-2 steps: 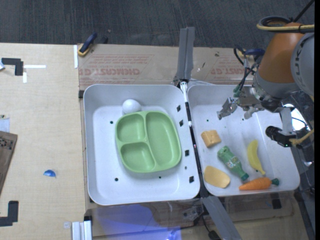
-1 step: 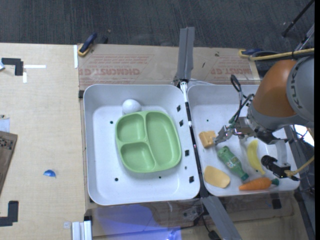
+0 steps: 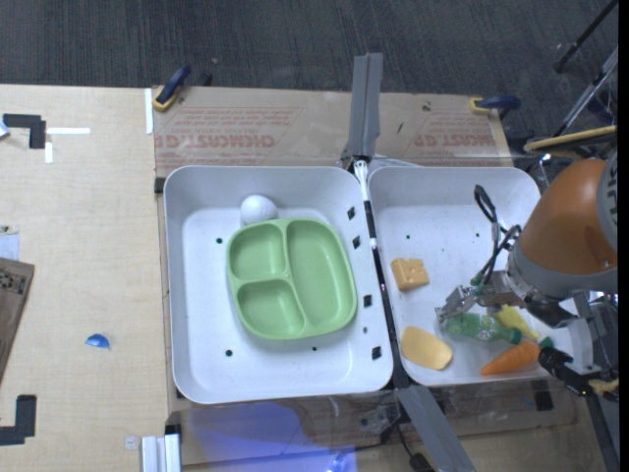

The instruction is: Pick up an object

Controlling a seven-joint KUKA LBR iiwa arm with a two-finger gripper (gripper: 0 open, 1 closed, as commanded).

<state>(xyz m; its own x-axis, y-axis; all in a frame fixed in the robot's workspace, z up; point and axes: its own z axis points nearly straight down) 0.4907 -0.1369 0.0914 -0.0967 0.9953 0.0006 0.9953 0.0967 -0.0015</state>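
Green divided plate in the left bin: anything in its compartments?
Empty. All three compartments of the green divided plastic plate show bare green surface; the small white ball sits outside it, against its upper-left rim.

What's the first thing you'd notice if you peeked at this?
The big green plate with three sections, sitting in the middle of the left bin with a small white ball at its top edge. Then the robot's gripper, low in the right bin beside a green, yellow and orange heap of toy food.

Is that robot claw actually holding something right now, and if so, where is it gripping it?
It cannot be told. The gripper sits low over a green object in the right bin.
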